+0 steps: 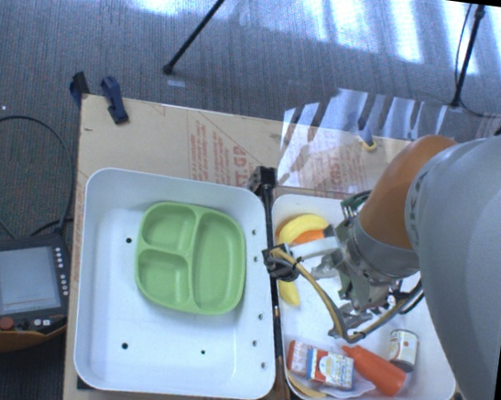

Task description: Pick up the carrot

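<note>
The carrot (378, 370), an orange-red tapered piece, lies near the front of the right bin (441, 378), between a small carton and a can. My gripper (358, 304) hangs over the middle of that bin, above and slightly left of the carrot and apart from it. Cables loop around the gripper and hide its tips. A second, smaller orange piece (308, 238) lies against the banana at the bin's back left, and the wrist partly covers it.
A yellow banana (300, 226) lies at the right bin's back left. A red and white carton (321, 364) and a small can (403, 347) flank the carrot. The left bin (91, 348) holds a green divided plate (192, 257). The arm covers the right bin's back right.
</note>
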{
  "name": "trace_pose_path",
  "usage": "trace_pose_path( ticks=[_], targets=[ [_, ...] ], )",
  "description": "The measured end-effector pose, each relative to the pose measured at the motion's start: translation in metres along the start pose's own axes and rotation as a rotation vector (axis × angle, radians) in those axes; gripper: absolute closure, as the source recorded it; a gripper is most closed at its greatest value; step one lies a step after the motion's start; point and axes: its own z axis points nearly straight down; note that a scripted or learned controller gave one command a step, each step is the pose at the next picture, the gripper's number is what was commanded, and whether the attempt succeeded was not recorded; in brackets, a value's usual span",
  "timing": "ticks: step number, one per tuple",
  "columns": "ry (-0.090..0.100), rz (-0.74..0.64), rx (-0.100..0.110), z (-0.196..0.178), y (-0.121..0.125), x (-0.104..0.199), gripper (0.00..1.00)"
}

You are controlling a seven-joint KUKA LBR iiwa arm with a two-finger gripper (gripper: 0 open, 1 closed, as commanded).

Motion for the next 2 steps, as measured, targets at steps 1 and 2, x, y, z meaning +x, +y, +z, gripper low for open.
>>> trace_pose_path(
  ticks=[1,2],
  targets=[
    [-0.001,0.006,0.0,0.0002,-0.0002,-0.009,0.0],
    [0.0,0.008,-0.001,0.0002,-0.0001,-0.0089,0.0]
  ],
)
